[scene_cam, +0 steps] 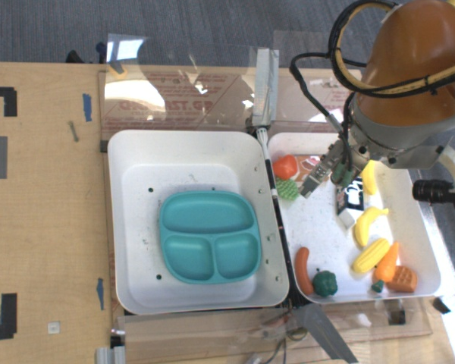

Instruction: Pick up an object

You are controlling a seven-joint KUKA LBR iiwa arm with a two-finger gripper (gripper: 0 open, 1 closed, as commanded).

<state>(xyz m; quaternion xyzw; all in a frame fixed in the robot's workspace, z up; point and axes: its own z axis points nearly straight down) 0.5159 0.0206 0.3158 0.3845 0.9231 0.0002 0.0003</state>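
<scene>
Gripper (318, 174) hangs over the back-left part of the right bin (425, 233), fingers (312, 182) slightly spread w/ nothing between them. Tips sit just beside the red tomato-like toy (285, 165) and the small green ridged piece (288, 190), near the bin's left wall.

To do this step well, imo: pick one target, centre the gap over it, then go straight down. The tomato is round and close to the wall, so one finger may hit the rim or the toy may roll out. The green piece is low and flat, harder to pinch. Close only when the fingers straddle the thing.

Right bin also holds: banana (369, 224), corn cob (371, 255), orange carrot (387, 262), waffle-like piece (403, 279), red sausage (302, 268) touching a dark green broccoli-ish lump (325, 283), plus a black/white item (352, 197) partly under the wrist.

Left bin (129, 165) holds a teal divided tray (210, 235), three compartments, nothing in them.
</scene>
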